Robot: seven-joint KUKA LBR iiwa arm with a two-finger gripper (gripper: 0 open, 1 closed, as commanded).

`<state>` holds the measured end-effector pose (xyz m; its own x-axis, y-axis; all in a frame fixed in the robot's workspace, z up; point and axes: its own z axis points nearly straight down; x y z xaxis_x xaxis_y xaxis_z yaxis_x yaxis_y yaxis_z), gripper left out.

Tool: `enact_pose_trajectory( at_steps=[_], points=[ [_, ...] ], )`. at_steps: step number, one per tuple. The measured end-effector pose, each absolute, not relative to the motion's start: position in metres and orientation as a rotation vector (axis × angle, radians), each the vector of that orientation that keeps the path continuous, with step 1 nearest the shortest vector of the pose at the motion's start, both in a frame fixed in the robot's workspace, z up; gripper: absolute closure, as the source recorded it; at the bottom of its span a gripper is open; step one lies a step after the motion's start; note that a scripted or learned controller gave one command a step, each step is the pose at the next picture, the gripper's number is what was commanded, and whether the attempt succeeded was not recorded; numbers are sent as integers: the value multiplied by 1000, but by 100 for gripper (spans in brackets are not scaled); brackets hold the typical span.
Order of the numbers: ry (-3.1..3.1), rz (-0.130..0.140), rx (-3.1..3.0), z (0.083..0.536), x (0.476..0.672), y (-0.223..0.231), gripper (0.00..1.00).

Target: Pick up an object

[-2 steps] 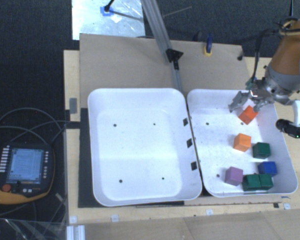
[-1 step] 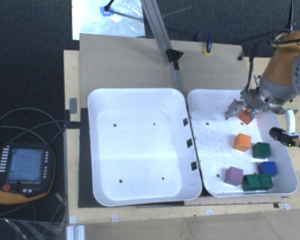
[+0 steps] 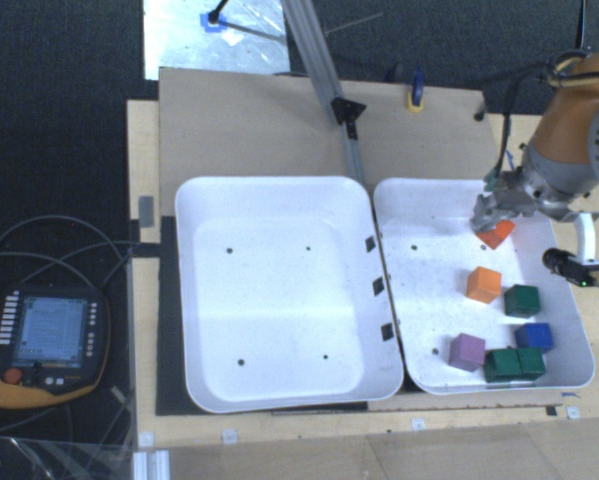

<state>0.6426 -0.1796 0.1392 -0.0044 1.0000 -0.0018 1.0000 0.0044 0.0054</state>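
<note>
My gripper [image 3: 493, 218] hangs over the far part of the right bin [image 3: 419, 268], on the grey arm that reaches in from the right. A red-orange block [image 3: 497, 235] sticks out, tilted, from between its fingertips; its top is hidden by the gripper. Lying loose in the same bin, nearer the front, are an orange block [image 3: 484, 284], a dark green block [image 3: 522, 300], a blue block [image 3: 534, 336], a purple block [image 3: 467, 351] and a green block [image 3: 514, 365].
The left bin [image 3: 194, 268] sits beside the right one, their rims touching in the middle. A slanted metal pole [image 3: 319, 48] crosses the back of the bench. A teach pendant [image 3: 44, 343] lies at the far left.
</note>
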Motion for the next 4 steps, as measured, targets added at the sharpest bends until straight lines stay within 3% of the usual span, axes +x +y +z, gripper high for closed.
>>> enact_pose_trajectory(
  at_steps=[2, 4],
  points=[
    [2221, 6, 2211, 244, 637, -178, 100],
    [2234, 1, 2212, 234, 599, -66, 100]
  ],
)
